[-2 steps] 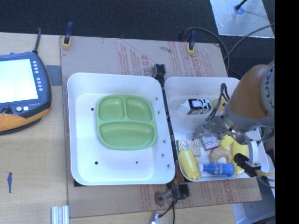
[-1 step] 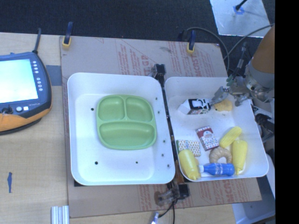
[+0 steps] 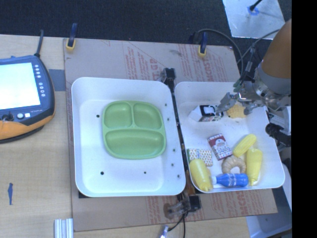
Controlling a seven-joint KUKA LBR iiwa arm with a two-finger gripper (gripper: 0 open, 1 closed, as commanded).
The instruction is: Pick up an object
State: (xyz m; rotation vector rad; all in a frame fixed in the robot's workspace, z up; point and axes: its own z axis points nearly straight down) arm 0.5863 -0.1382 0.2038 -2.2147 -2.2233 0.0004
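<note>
Two white bins point(image 3: 79, 133) sit on brown board point(image 3: 138, 58); tool point(image 3: 224, 107) state unclear.

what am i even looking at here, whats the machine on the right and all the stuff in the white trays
You are looking down at a slant from one fixed camera above a workbench. The grey machine with the orange band is a robot arm reaching in from the right; its gripper hangs over the right bin, close to a small yellow item and a black and white packet. Whether it holds anything is unclear. That bin also has toy food: corn cobs, a doughnut, a blue bottle, a yellow bottle and a small red packet. The left bin holds a green divided plate. The screen device at far left is the arm's hand controller.
</note>
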